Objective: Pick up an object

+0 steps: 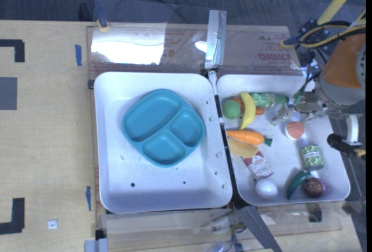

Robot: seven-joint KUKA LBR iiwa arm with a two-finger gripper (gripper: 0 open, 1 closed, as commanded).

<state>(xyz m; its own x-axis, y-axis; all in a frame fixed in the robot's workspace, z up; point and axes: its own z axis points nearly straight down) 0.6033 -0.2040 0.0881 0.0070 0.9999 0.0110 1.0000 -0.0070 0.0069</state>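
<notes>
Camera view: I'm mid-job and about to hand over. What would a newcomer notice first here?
First, the blue tray with three compartments, alone in the left bin. Next, the toy food crowding the right bin: a banana beside a green fruit at the far left, a carrot just below them, a white egg at the near edge. The arm with its orange band reaches in over that bin's far right corner.

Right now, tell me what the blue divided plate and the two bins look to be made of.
Blue divided plate: likely moulded plastic, with an even matte colour and soft rounded ridges between its three compartments. Left bin and right bin: probably thin white plastic, smooth with a slight sheen, rounded corners and rolled rims. The look alone cannot confirm either.
</notes>
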